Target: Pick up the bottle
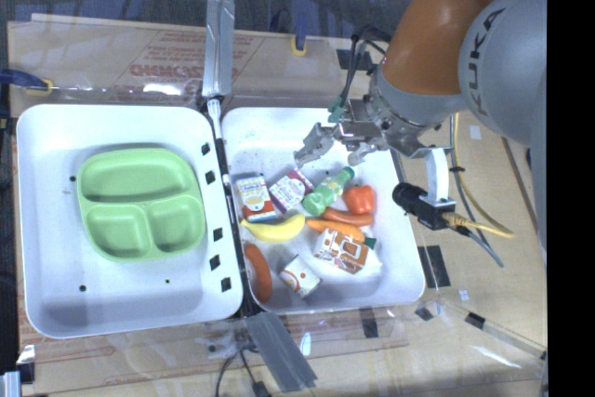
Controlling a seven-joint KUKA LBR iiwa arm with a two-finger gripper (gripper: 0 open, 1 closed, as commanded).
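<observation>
Two shallow white bins side by side on a bench. In the left bin (46,200), a green divided tray (141,203) lying flat near the middle.

In the right bin (270,121), a cluster of groceries toward the centre and 6 o'clock. Green bottle (327,192) lying on its side near the bin's middle, cap toward 1 o'clock, body toward 7 o'clock. Touching or just beside it at 3 o'clock, a red pepper (360,198). At its 9 o'clock, a purple pouch (290,191), and further along at 9 o'clock a small carton (252,196). At the bottle's 7 o'clock, a banana (274,228); at its 5 o'clock, a carrot (342,221) lying across. Below those, an orange-and-white carton (344,251), a small white cup (299,277) and a sausage (257,272) near the bin's 7 o'clock corner.

Grey arm with orange band (437,33) reaching in from 3 o'clock. Gripper (337,144) above the bin at the bottle's 12 o'clock, fingers spread apart, nothing between them, clear of the bottle's cap though near it.
</observation>
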